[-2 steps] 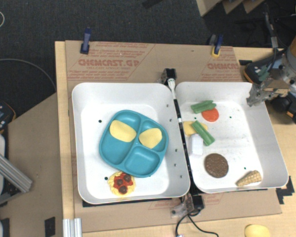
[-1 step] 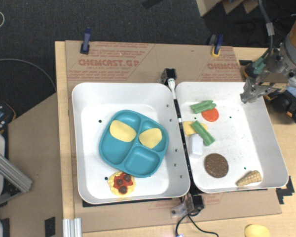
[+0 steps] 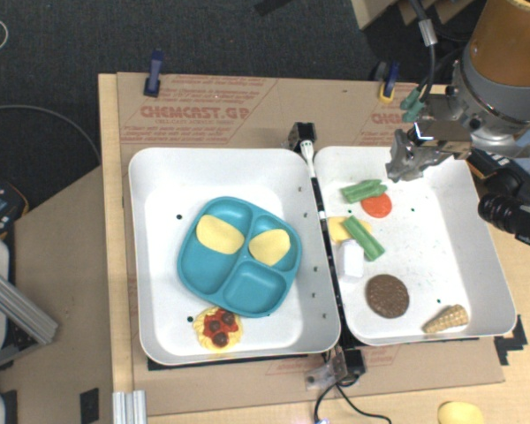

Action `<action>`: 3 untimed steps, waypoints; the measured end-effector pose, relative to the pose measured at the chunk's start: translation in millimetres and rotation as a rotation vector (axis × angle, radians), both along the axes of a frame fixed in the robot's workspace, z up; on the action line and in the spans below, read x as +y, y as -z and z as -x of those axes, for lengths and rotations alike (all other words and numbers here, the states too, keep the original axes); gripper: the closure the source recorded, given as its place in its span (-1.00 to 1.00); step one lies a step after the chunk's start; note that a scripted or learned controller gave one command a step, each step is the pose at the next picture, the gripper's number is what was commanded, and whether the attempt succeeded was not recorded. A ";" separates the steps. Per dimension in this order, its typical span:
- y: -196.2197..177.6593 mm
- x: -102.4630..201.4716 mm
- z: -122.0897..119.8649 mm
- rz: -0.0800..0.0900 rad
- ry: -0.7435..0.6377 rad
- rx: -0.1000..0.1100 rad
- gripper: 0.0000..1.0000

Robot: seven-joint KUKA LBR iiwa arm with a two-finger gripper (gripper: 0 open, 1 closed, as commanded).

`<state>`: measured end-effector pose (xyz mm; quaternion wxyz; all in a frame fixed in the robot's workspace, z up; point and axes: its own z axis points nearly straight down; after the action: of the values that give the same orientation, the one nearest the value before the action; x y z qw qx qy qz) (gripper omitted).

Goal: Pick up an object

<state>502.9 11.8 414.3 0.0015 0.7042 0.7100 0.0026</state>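
Two white bins (image 3: 150,237) on a brown bench (image 3: 203,104).

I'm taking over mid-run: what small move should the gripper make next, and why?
Probably a short descent toward the left: the gripper hangs at the right bin's far edge, and the nearest items, a green piece and a red-orange disc, lie just beside it.

- Left bin (image 3: 150,237): blue plate (image 3: 237,256) with two yellow pieces; small pizza (image 3: 216,327) beside it.
- Right bin (image 3: 459,237): green beans (image 3: 363,190), tomato slice (image 3: 376,205), brown cookie (image 3: 387,295), cone (image 3: 447,319).
- Pincer (image 3: 405,168) hovers above the right bin's far edge, near the beans.
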 end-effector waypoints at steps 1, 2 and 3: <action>118.5 -2.0 26.1 0.002 0.010 0.020 1.00; 101.7 -2.3 23.0 0.002 0.010 0.003 1.00; 64.3 76.7 23.3 0.000 0.001 0.001 1.00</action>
<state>479.5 88.5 350.0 0.0009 0.7047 0.7095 0.0022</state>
